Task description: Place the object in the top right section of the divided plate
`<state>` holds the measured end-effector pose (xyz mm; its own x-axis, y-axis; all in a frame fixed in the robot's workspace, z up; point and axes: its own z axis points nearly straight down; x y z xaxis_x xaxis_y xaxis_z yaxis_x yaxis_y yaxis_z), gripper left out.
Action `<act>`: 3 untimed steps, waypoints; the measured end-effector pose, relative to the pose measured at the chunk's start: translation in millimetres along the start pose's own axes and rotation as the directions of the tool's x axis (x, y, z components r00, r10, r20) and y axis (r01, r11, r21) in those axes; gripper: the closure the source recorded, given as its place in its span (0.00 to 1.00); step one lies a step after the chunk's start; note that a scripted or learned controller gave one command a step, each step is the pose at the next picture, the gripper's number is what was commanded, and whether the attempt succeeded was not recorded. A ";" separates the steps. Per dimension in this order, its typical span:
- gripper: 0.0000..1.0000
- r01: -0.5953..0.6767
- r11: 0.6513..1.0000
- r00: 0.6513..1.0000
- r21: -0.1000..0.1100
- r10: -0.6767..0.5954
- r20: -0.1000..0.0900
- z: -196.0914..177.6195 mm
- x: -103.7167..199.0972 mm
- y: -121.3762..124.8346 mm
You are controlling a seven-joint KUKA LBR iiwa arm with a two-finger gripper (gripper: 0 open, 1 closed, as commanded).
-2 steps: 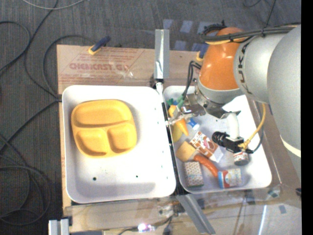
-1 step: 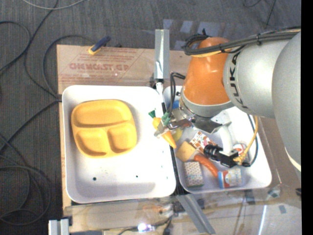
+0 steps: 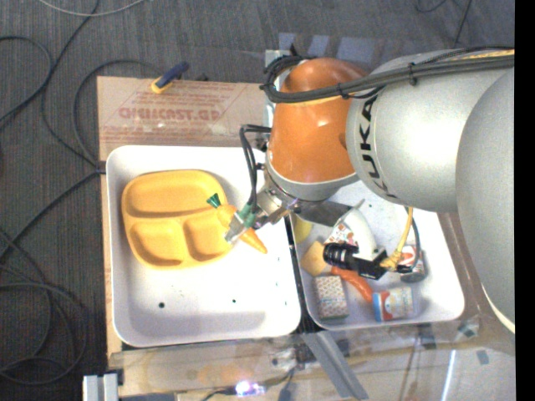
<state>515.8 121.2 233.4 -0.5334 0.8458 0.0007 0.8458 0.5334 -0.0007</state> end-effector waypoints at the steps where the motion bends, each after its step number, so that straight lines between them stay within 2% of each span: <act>1: 1.00 0.054 0.999 0.999 0.001 -0.054 0.001 -45.7 8.0 73.8; 2: 1.00 0.166 0.986 0.986 0.003 -0.166 0.000 -16.7 55.4 36.8; 3: 1.00 0.170 0.985 0.985 0.004 -0.170 0.002 34.4 53.7 112.2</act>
<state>582.1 226.5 199.0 -0.6693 0.7430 -0.0012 0.7430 0.6693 -0.0046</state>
